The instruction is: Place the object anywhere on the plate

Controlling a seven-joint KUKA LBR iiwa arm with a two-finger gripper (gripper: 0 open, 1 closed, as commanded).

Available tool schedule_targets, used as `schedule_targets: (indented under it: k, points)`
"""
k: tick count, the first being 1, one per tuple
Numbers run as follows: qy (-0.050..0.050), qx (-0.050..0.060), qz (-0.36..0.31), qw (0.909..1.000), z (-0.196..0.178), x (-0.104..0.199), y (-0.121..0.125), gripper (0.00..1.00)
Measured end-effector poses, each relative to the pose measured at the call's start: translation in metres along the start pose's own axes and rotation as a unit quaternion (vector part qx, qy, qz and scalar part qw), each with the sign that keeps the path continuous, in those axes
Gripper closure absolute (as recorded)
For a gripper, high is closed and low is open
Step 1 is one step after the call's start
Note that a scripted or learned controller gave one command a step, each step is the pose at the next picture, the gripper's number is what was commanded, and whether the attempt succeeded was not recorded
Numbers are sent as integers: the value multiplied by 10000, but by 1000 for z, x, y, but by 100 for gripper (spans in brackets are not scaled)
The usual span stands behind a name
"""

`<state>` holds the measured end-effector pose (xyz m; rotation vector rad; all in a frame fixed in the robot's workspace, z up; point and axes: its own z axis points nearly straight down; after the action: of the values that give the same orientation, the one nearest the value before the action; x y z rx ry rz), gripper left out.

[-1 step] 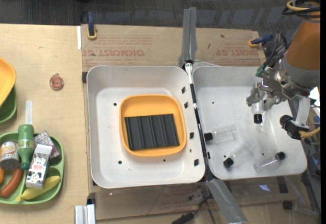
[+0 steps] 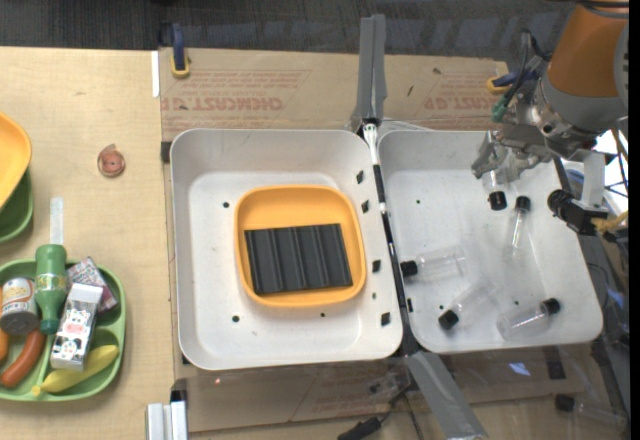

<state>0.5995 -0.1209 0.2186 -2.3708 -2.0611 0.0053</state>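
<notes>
Hanging over the upper right part of the right bin (image 2: 578, 323), the gripper (image 2: 507, 190) is seen with two dark fingertips pointing down at the bin floor. A narrow gap is visible between the tips, so the jaws are read as slightly parted, with nothing seen between them. Above the gripper, the orange band (image 2: 588, 48) of the arm is noted at the upper right of the frame.

Several clear plastic vials with black caps are scattered in the right bin. One vial (image 2: 518, 221) lies just below and right of the fingertips, near them; contact cannot be judged. Another vial (image 2: 433, 264) lies toward the bin's left wall, one (image 2: 466, 308) near the lower middle, and one (image 2: 527, 316) at the lower right.

The orange plate (image 2: 297, 208), bearing a dark ribbed insert (image 2: 300, 259), is set in the middle of the left bin (image 2: 200, 258), well apart from the vials.

At the lower left of the frame, a green tray (image 2: 105, 363) of toy food rests on the wooden table (image 2: 80, 108).
</notes>
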Motion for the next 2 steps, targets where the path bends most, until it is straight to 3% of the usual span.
schedule_targets:
  k: [1, 2]
  points:
    - [2, -7, -872, 9962, 13, 16, 21, 100]
    - [2, -17, -2379, 9713, 22, 41, 47, 100]
